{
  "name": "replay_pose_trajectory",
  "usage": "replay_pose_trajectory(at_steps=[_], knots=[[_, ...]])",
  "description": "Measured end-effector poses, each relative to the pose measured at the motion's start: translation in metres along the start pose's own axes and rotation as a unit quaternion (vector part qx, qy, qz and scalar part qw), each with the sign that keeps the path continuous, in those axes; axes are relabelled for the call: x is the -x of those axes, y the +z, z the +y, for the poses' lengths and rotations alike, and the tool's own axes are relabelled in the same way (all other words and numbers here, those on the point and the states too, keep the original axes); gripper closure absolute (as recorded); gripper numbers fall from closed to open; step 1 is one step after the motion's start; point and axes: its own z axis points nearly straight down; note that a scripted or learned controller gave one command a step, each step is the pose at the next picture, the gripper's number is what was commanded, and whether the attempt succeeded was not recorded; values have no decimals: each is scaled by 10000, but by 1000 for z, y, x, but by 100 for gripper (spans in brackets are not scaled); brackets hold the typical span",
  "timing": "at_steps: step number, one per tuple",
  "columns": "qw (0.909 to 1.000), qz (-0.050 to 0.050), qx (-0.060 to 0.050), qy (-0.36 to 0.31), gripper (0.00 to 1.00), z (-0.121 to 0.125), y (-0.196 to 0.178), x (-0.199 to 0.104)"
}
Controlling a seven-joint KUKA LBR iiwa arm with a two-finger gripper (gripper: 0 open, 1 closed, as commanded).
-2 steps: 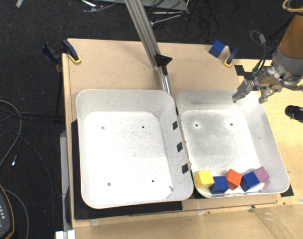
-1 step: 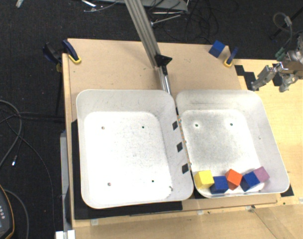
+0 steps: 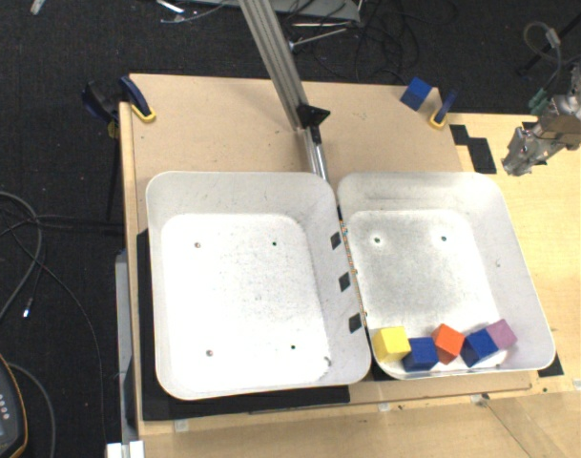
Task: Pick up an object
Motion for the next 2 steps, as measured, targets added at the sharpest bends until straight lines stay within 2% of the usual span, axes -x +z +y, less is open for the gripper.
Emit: replay_pose_trajectory(at_steps=[1, 2], knots=[[10000, 0, -6, -3, 0, 0, 1, 0], [10000, 0, -7, -5, 0, 0, 1, -1]])
